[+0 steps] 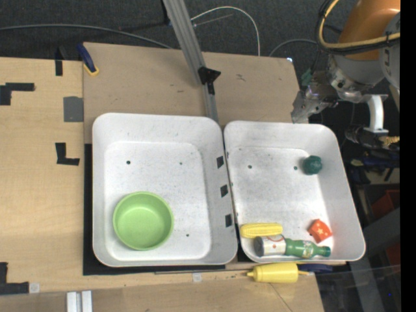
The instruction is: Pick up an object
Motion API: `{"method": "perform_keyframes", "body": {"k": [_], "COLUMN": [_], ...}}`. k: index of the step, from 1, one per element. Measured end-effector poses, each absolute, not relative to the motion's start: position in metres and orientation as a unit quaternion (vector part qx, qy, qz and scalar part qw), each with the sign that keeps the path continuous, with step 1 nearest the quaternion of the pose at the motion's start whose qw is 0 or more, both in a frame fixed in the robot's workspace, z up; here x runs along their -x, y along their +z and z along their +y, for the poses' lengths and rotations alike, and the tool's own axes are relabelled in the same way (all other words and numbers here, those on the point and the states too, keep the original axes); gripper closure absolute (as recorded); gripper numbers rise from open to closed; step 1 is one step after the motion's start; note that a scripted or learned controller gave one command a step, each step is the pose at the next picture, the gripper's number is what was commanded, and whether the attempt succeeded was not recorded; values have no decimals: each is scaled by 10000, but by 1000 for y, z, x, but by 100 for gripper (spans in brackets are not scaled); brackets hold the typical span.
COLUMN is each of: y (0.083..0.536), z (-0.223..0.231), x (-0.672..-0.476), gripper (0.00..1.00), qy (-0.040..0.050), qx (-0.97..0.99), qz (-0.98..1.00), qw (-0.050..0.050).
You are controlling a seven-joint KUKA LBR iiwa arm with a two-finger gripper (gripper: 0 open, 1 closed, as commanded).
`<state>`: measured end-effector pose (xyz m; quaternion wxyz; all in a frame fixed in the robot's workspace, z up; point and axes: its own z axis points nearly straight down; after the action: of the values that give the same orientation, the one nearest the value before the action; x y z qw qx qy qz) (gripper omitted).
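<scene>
Arm (370,18): stood at the upper right, beyond the far corner of the right bin, its orange band uppermost.
Gripper (305,106): hung over the bench just outside the right bin's far rim; its state could not be told, and nothing was seen in its grasp.
Left bin (156,125): held a green bowl (143,221) in its near left corner, mouth up.
Right bin (276,132): held five items.
Ball (312,165): dark green, near the far right wall, apart from the rest.
Corn (261,229): yellow, lying crosswise near the front wall.
Bottle (291,247): green, on its side just below the corn.
Red block (319,230): by the right wall, just above the bottle's neck.
Yellow bottle (276,273): lay on the bench against the right bin's front rim.
</scene>
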<state>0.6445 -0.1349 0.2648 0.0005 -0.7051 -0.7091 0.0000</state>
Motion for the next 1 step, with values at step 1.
{"method": "perform_keyframes", "body": {"k": [1], "y": [265], "z": [-83], "x": [-639], "gripper": [100], "qy": [6], "qx": [7050], "qz": [-7092], "qw": [6]}}
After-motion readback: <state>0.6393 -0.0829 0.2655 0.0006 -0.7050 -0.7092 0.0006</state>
